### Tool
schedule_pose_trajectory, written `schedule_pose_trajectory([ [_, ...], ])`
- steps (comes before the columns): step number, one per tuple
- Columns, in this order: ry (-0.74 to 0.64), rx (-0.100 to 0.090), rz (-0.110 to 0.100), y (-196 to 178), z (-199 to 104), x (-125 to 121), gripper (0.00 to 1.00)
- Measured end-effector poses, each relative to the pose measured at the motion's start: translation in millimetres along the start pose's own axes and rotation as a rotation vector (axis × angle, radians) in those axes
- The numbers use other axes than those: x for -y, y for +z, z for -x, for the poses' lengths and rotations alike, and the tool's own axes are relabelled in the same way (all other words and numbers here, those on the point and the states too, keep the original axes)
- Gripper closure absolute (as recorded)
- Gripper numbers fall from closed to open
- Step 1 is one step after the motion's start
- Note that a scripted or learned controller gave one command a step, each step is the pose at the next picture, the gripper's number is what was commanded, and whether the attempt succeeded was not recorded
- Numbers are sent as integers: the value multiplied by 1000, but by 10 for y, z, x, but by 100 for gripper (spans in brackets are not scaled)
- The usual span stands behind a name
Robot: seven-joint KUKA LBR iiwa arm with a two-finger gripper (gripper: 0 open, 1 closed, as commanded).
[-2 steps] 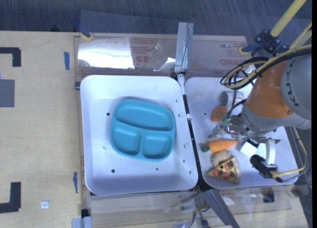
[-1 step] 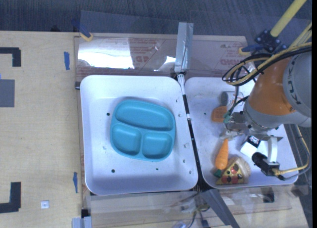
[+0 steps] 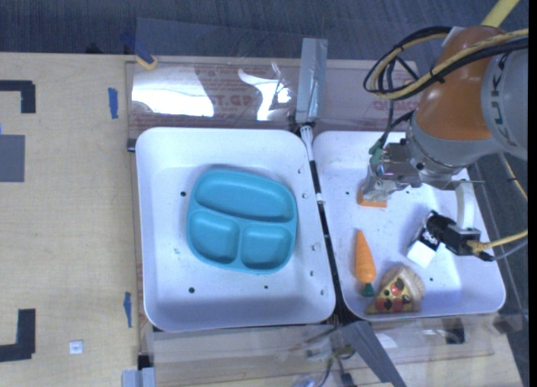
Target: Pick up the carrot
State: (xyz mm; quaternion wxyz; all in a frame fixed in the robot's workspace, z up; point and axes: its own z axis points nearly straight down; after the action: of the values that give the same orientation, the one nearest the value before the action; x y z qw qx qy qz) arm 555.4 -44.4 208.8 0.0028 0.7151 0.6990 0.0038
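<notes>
The carrot (image 3: 363, 258), orange with a small green top, lies in the right bin (image 3: 478, 293) near its left wall, pointing away from the front edge. My gripper (image 3: 379, 185) is down in the same bin, a short way behind the carrot and slightly to its right, apart from it. A small orange piece (image 3: 372, 201) sits right at the gripper's tip; whether it is held is unclear.
A toy pizza slice (image 3: 398, 290) lies just right of the carrot's green end, near the bin's front edge. The left bin (image 3: 159, 293) holds a blue divided plate (image 3: 242, 217). The wall between the two bins runs close beside the carrot.
</notes>
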Motion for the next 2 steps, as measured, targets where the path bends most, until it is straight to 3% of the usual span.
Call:
schedule_pose_trajectory([
  [1, 4, 2, -9, 42, 21, 22, 0],
  [2, -62, 2, -14, 528, 508, 660, 0],
])
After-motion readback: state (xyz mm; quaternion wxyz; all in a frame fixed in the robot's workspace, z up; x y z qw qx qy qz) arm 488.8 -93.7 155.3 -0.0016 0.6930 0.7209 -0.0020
